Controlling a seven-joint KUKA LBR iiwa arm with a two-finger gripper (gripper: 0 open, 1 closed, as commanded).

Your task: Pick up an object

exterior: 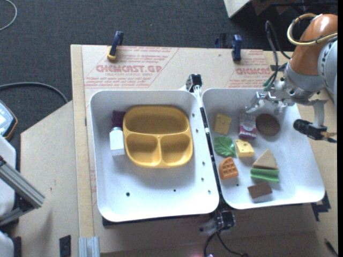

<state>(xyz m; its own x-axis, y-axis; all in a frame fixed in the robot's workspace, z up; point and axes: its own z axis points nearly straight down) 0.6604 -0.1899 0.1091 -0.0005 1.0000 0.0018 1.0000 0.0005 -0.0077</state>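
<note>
The end effector (261, 103) hovers at one o'clock in the right bin (305, 159), seemingly above a purple packet (247, 126); whether its grip is open, I cannot tell.

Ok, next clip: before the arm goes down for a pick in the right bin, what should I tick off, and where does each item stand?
1. Gripper over right bin: ok.
2. Pickable object below it, the purple packet or brown disc: ok.
3. Nothing between the fingers: cannot tell.
4. Room around the packet: not ok, yellow cheese block touches it.
5. Yellow tray out of the way in left bin: ok.
</note>
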